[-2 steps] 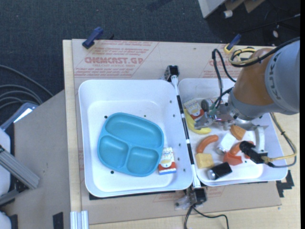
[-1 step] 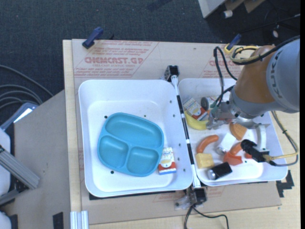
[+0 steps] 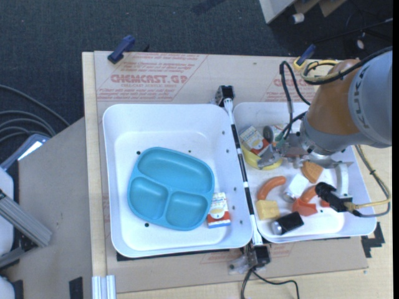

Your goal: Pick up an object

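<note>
1. The bench (image 3: 156, 73) carries 2 shallow white bins side by side: a left bin (image 3: 118, 136) and a right bin (image 3: 324, 229).
2. The arm (image 3: 349, 104) enters from 3 o'clock, grey with an orange band above the wrist, and sits over the upper half of the right bin.
3. The gripper (image 3: 278, 151) points toward 9 o'clock, low over the clutter near the right bin's left wall. How far the fingers are parted cannot be told, and nothing is visibly held between them.
4. The left bin holds a blue divided tray (image 3: 169, 187) with 3 compartments, lying flat near the bin's centre.
5. A small carton (image 3: 218, 209) with white, yellow and red print lies at 4 o'clock from the tray, touching its rim.
6. The right bin holds the loose items available for picking:
   - a small printed box (image 3: 250, 137) at 10 o'clock from the gripper, near the bin's left wall;
   - a yellow banana-shaped piece (image 3: 259, 161) just below the gripper;
   - an orange sausage-shaped piece (image 3: 272, 187) at 6 o'clock from the gripper;
   - a yellow block (image 3: 267, 209) below the sausage-shaped piece;
   - a black cylinder (image 3: 290, 222) at 5 o'clock from the yellow block, near the bin's front wall;
   - a red piece (image 3: 306, 201) and a white piece (image 3: 298, 186) close together near the bin's centre.
7. A black cable (image 3: 287, 92) loops from the arm over the right bin's back edge
</note>
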